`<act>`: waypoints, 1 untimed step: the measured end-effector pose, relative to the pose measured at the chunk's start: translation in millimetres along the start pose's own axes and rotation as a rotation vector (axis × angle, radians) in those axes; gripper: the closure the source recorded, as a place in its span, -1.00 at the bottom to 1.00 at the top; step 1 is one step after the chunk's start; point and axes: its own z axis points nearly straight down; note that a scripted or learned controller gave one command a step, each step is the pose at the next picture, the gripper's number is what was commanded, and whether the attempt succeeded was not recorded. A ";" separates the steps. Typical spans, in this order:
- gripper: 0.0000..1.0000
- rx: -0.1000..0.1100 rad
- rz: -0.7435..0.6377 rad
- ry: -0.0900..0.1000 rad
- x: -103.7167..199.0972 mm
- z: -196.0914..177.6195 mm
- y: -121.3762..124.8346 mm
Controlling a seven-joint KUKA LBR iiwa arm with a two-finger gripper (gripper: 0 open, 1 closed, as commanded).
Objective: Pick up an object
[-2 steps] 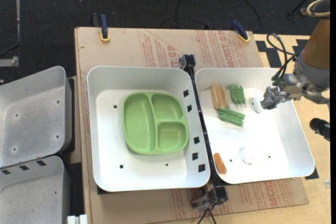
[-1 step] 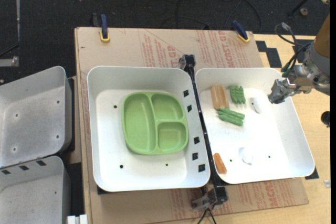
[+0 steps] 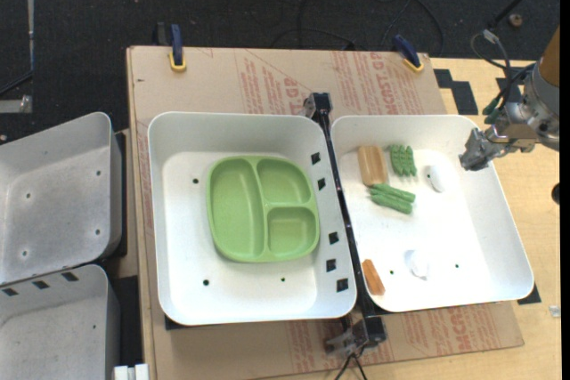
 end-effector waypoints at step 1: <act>1.00 0.004 -0.005 0.003 58.0 9.3 -10.2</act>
